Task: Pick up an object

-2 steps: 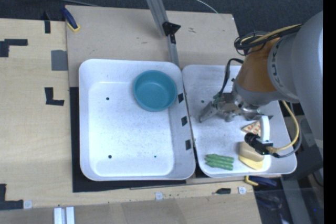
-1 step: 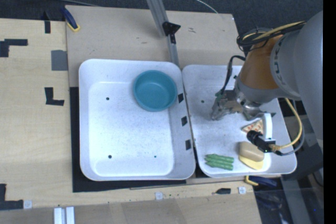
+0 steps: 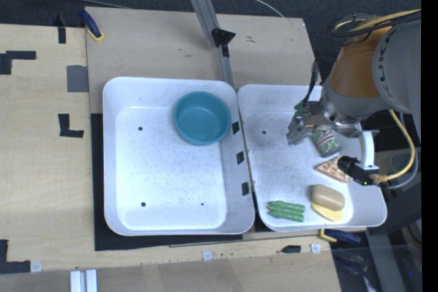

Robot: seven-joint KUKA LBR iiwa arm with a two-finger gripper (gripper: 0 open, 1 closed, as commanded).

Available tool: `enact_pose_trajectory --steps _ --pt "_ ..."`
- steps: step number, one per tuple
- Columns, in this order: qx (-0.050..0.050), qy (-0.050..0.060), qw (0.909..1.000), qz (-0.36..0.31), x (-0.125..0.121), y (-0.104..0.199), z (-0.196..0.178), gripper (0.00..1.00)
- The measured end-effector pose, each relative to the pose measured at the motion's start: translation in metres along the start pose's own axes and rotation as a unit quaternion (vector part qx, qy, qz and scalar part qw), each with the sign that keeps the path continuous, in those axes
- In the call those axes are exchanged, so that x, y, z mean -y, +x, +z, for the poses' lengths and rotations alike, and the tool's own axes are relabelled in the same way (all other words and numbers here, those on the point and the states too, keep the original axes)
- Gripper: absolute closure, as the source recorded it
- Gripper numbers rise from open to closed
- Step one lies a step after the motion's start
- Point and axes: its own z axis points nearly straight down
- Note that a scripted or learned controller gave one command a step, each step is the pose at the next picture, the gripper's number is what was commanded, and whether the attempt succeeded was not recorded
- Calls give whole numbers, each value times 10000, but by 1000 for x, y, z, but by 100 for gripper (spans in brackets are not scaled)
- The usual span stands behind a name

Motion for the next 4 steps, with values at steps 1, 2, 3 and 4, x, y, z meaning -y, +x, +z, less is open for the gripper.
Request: enact_pose_trajectory --steps 1,2,3,4 --pt "2 3 10000 3 -2 -10 -55 100" --pt "-2 9 10000 0 -3 -10 -86 100" --pt "-6 33 10000 -14 16 33 -82 100" --pt "-12 40 10000 -27 25 91 -68 100"
